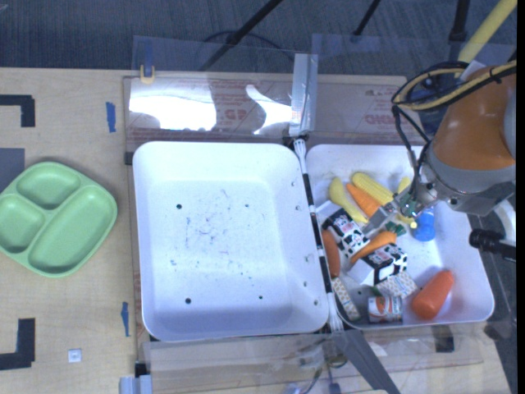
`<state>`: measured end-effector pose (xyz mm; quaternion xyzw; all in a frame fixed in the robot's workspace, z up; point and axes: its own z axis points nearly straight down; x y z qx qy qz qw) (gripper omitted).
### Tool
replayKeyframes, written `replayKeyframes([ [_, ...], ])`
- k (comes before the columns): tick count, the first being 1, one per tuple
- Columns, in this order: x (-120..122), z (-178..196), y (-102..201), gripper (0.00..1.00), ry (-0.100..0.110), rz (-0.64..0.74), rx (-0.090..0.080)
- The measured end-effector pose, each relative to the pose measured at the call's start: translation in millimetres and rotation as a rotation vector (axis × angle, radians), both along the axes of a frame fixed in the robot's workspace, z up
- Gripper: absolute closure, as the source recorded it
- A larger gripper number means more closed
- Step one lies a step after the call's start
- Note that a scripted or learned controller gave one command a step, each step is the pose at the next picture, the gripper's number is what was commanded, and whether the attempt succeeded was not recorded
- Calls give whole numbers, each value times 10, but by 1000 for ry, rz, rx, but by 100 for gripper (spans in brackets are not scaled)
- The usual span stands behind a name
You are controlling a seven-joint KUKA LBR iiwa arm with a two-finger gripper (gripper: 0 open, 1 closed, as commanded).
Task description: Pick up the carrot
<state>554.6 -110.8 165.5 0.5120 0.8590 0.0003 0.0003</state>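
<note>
Tapered orange carrot [374, 242] lies among glossy toys.

The floor [98, 15] behind was blue-grey carpet. A light wooden bench [66, 97] carried black corner marks, blue tape pieces, and a clear, glare-reflecting panel [213, 97].

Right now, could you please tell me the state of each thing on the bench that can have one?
Two-finger gripper: low in the right bin, over the toys.
Slim orange carrot: lying flat, slanted, below the gripper.
Left white bin: sitting level.
Right white bin: crowded with toys.
Green divided plate: flat on the bench.
</note>
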Motion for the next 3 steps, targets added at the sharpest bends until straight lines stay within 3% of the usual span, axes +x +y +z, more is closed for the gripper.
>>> replayKeyframes([
  [1, 365, -644, -224, 0, -5, -32, -2],
  [2, -131, -784, -351, 0, -5, 232, -1],
  [3, -130, -784, -351, 0, -5, 232, -1],
])
